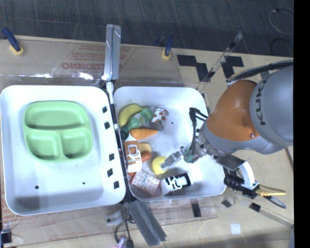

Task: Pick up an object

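Orange-banded and bulky, my wrist loomed closest to the lens, hanging over the right bin's right wall. Below it my pincer reached leftward and down toward the bin's front half; whether it was released or clenched I could not tell, and nothing showed in its grip.

My target, as I judged it, was the small yellow lemon-like toy, lying just to the left of the pincer's tip, touching or nearly so, toward the bin's front edge. Crowding it were a black-and-white carton by the front wall, a pinkish patterned box at the front-left corner, and an orange-and-white packet along the left wall. Farther back lay a toy carrot, a yellow banana-like piece and a small brown-and-white item.

To do this step well, I reckoned I should centre over the yellow toy instead of beside it, descend straight so neither tip landed on the carton, close gently because a round thing squirts sideways, and lift only once it sat squarely between the tips.

A green divided tray sat in the left bin, well apart.
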### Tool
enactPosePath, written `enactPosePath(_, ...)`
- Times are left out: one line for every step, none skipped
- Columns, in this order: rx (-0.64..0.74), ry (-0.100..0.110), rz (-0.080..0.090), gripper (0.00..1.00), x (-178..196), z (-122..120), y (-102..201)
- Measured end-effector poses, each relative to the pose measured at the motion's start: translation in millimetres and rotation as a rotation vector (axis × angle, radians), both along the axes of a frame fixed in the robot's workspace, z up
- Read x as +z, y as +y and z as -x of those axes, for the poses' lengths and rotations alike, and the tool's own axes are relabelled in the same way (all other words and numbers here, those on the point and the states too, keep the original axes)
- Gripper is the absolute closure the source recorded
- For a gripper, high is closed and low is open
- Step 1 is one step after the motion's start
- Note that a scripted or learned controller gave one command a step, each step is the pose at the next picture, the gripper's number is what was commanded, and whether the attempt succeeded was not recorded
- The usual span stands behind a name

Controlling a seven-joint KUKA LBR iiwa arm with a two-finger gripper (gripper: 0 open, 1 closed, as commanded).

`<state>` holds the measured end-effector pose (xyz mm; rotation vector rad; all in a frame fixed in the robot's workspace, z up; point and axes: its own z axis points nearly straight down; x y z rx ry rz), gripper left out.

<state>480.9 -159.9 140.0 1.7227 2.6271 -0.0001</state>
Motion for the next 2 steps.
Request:
enactPosePath(0.266, 0.004, -0.002, 0.0, -49.7, -16.6, 4.1)
enactPosePath(0.269, 0.006, -0.003, 1.0, -40.6, -16.7, 3.8)
